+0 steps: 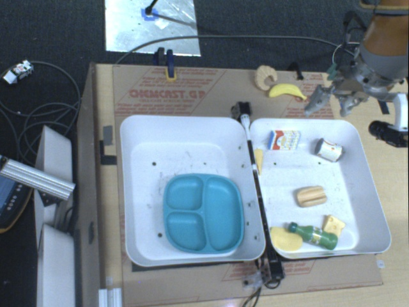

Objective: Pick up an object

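From my remote seat, the pincer [332, 100] hangs spread and empty above the right bin's [367, 165] far rim. I judge this the approach; next I would descend on the small white can [329, 149] just below.

Grey arm [377, 56], orange band above wrist, dark cables alongside, pale metallic gripper [332, 102] fingers
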Motion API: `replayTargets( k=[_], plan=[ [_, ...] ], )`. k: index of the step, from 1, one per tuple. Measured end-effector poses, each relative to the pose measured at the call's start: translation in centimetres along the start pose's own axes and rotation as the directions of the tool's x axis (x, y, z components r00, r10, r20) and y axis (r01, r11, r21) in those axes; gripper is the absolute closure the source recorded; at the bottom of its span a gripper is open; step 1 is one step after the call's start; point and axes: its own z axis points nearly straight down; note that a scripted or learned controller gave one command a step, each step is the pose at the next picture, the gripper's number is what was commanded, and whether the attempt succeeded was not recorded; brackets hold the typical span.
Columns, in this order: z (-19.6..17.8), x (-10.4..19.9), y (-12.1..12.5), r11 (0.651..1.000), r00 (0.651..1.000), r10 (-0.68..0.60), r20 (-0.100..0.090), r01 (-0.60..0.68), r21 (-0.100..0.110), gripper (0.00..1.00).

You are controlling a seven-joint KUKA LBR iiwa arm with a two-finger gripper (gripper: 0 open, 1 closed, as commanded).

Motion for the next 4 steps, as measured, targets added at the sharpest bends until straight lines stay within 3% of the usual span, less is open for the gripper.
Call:
replayTargets(
  k=[1, 2, 3, 4],
  plan=[
    [10.8, -6.2, -1.3, 1.0, 1.0, 0.002, 0.0, -0.002, 0.004, 0.0],
    [18.4, -8.6, -6.8, 1.0, 1.0, 0.003, 0.0, -0.003, 0.004, 0.0],
    [19.8, -0.2, -9.7, 1.0, 1.0, 0.0, -0.001, 0.0, 0.002, 0.0],
    [12.8, -2.4, -0.4, 1.0, 1.0, -0.001, 0.001, 0.001, -0.003, 0.0]
  ],
)
